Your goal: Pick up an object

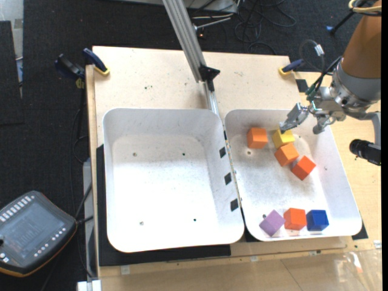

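The right white bin (337,180) holds several cubes. An orange cube (257,137), a yellow cube (282,138), a second orange cube (286,154) and a red-orange cube (303,167) cluster near its far side. A purple cube (272,222), an orange cube (295,218) and a blue cube (317,220) line its near edge. My gripper (306,121) hovers over the bin's far right part, open, with nothing between its fingers. Its left finger (292,117) sits just above the yellow cube.
The left white bin (109,132) lies beside the right one. A slanted metal pole (185,29) rises from the bench behind the bins. Blue-yellow clamps (96,61) grip the bench's far corners. A pendant (30,229) lies at lower left.
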`<state>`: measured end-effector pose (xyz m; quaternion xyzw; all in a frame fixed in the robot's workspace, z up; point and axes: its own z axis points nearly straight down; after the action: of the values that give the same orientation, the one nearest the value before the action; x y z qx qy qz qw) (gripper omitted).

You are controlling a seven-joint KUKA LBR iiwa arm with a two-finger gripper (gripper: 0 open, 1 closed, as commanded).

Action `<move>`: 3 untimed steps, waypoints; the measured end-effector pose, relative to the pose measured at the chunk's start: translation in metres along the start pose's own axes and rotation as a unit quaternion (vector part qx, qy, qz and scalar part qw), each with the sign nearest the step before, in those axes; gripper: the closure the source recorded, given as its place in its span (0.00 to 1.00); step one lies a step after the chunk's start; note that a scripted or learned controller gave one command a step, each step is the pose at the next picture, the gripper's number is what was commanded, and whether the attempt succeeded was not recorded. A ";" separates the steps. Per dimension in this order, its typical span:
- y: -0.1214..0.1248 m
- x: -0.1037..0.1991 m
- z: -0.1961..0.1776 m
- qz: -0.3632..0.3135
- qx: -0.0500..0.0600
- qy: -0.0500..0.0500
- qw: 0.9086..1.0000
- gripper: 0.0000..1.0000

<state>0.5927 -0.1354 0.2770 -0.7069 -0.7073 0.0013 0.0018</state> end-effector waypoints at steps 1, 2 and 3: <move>0.001 0.000 -0.003 0.000 -0.002 -0.001 1.000 0.00; -0.005 -0.003 0.042 0.000 0.000 0.000 1.000 0.00; -0.007 0.007 0.092 0.000 0.001 0.000 1.000 0.00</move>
<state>0.5853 -0.1284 0.1852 -0.7072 -0.7071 0.0017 0.0022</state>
